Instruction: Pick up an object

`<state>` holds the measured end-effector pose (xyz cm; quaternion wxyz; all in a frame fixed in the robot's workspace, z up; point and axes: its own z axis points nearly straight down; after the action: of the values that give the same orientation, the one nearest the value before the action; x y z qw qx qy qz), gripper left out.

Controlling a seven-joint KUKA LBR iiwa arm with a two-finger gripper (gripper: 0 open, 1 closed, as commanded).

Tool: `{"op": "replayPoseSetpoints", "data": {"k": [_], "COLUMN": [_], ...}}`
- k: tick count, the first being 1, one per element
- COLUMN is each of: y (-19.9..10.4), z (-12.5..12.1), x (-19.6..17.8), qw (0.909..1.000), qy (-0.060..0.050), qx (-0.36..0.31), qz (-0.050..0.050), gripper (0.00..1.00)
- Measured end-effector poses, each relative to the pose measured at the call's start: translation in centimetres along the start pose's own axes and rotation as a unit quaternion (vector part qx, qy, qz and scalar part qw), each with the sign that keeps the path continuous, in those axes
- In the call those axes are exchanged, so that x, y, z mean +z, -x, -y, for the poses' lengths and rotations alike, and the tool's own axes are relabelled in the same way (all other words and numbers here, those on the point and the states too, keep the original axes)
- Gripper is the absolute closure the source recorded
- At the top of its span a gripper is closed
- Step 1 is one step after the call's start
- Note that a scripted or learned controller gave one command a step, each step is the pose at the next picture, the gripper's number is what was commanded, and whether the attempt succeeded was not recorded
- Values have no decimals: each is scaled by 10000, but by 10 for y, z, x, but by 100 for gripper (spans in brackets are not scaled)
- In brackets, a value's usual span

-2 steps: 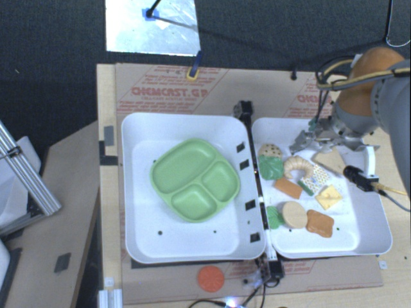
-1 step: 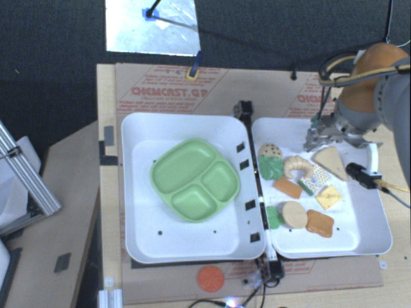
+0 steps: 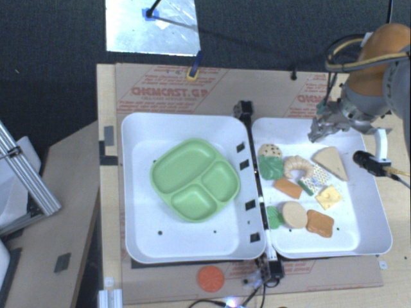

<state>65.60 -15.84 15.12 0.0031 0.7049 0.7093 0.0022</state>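
The right bin (image 3: 366, 233) holds several toy food pieces: a tan wedge (image 3: 331, 162), a croissant (image 3: 297, 165), a cookie (image 3: 270, 151), a green leafy piece (image 3: 270, 167), an orange block (image 3: 288, 188), a yellow cheese piece (image 3: 329, 197), a round tan bun (image 3: 295, 214) and a brown toast (image 3: 320, 222). My gripper (image 3: 319, 131) hangs over the bin's far edge, above and just left of the tan wedge, with nothing seen in it.
In the left bin (image 3: 138, 236) lies a green divided plate (image 3: 194, 179). A black divider (image 3: 252, 178) runs between the bins. An orange disc (image 3: 210, 278) sits on the cardboard in front of the bins.
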Motion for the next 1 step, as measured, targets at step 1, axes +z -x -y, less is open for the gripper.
{"op": "replayPoseSetpoints", "data": {"k": [1], "y": [2], "z": [-12], "x": [-57], "qw": [10000], "qy": [9], "qx": [-2], "qz": [4], "gripper": [100]}}
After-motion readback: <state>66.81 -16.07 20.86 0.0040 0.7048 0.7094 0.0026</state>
